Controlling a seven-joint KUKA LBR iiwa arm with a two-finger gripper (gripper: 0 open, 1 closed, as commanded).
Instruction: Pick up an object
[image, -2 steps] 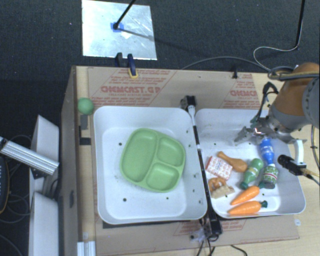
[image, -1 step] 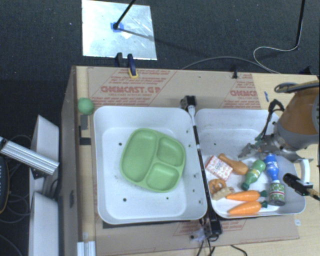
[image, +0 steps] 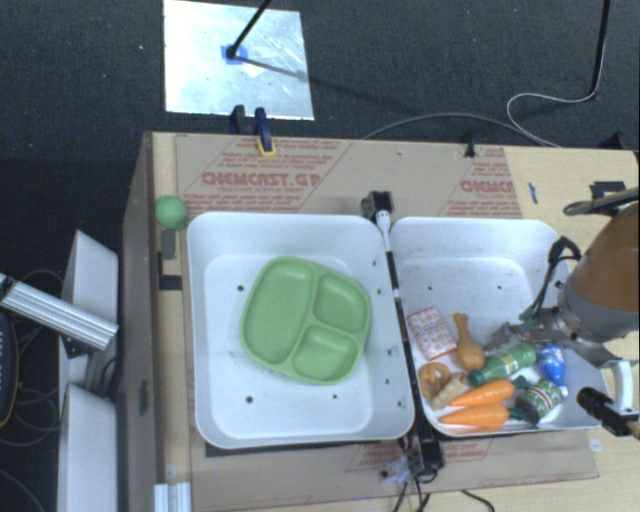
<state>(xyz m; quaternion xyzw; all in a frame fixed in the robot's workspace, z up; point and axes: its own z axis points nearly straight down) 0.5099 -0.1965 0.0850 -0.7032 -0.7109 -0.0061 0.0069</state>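
The gripper is over the right bin's near right corner, can't tell its grip; the green bottle lies crosswise just left.

A green three-compartment plastic tray lies in the left white bin; toy foods crowd the right white bin's five-o'clock corner.

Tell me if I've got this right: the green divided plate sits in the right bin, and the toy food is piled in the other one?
Not quite. The camera view shows the green divided plate in the left bin, not the right. The toy food, carrots and a bottle among it, is piled in the right bin, near the arm.
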